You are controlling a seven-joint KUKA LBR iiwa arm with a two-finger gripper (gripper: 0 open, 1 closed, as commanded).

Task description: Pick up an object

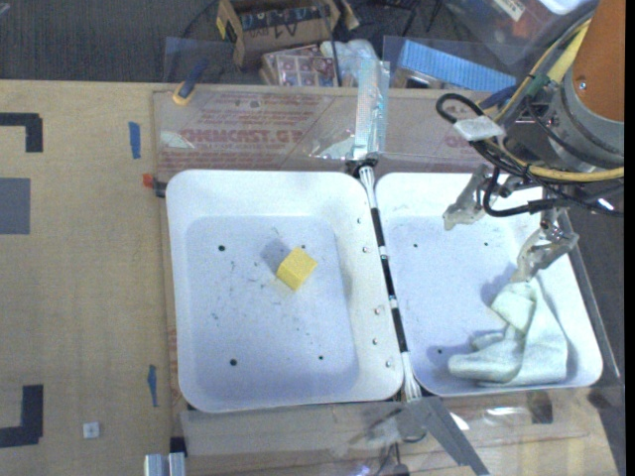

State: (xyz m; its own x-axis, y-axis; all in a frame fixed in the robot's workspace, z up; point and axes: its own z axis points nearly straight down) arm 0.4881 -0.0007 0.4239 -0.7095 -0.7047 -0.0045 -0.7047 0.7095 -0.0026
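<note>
Overhead, hand [506,228] spread — no legible writing.

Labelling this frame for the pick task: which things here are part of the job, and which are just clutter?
Job:
- gripper, over the right bin
- pale cloth, in the right bin, one end at a fingertip
- yellow block, in the left bin

Lying about:
- cardboard box behind the bench
- blue tape on the bench top
</note>
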